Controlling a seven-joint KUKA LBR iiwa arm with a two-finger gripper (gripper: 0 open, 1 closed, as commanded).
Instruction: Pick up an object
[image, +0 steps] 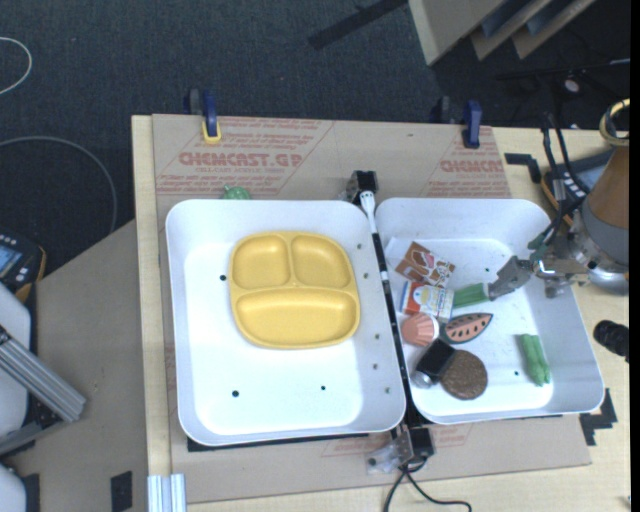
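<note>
White plastic walls kept the loose pieces corralled in the right bin (560, 400), while the left bin (200, 330) carried just a yellow divided tray (294, 290). The clutter sat toward the right bin's left edge: a watermelon slice (467, 327), a brown cookie (465, 376), small packets (424, 268), and a green block (470, 296). The gripper (508, 278) hung low near the bin's right edge, its tip just beside the green block; whether it gripped anything could not be told.

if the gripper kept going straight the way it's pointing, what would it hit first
Probably the green block: the gripper points left and slightly down the picture, right at it. Height above the bin is unclear.
</note>
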